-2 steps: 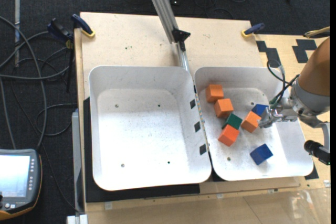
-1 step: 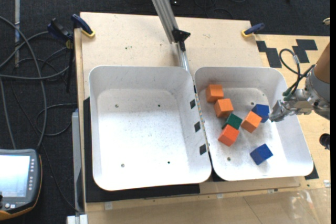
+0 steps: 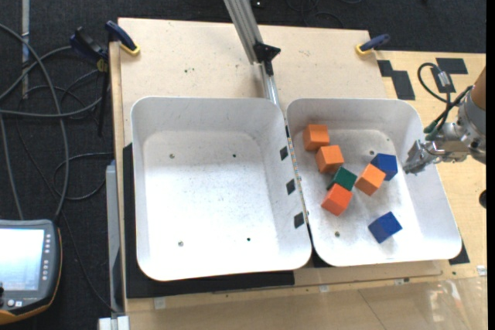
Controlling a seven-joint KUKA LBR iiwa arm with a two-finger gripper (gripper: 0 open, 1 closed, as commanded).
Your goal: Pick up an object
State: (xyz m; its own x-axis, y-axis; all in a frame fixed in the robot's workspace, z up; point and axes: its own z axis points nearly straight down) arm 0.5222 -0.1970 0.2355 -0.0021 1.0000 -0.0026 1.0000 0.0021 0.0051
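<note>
On the wooden bench two shallow white bins sit side by side, touching along their inner edges. The left bin shows a bare speckled floor. The right bin holds the blocks, gathered toward its middle.

Toward the back of that bin lies an orange block, and just in front of it a second orange block, the two nearly touching. Below these a small green block rests against a third orange block at the front of the group. To the right of the green one a fourth orange block sits tilted, touching a blue block behind it. A second blue block lies apart from the rest, nearer the front right corner.

The arm comes in from the right, and its gripper hangs over the right rim of the right bin, just beside the upper blue block. From here I cannot tell whether the claw is spread or pressed together; it is too small and blurred, and no block shows between its tips.

Two clamps with blue handles grip the back corners of the bench, and a slanted metal rail runs down to the seam between the bins.
</note>
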